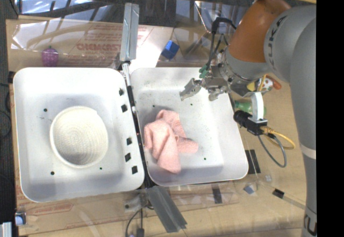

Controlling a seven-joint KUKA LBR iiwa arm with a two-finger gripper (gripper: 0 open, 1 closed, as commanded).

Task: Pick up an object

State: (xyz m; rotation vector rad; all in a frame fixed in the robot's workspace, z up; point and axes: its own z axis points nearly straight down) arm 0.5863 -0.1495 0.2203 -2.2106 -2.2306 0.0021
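Note:
A crumpled pink cloth [167, 140] lies in the right bin [226, 163], toward its left side. A white woven bowl-shaped object [79, 135] sits in the left bin [32, 177]. My gripper [201, 92] hangs over the far part of the right bin, up and to the right of the cloth and apart from it. Its fingers are spread open with nothing between them.
A grey divider [131, 123] with black clips joins the two bins. Beyond the bins, a small purple object [50, 57] and a blue block [171, 49] rest on the bench. My arm covers the right bin's far right corner.

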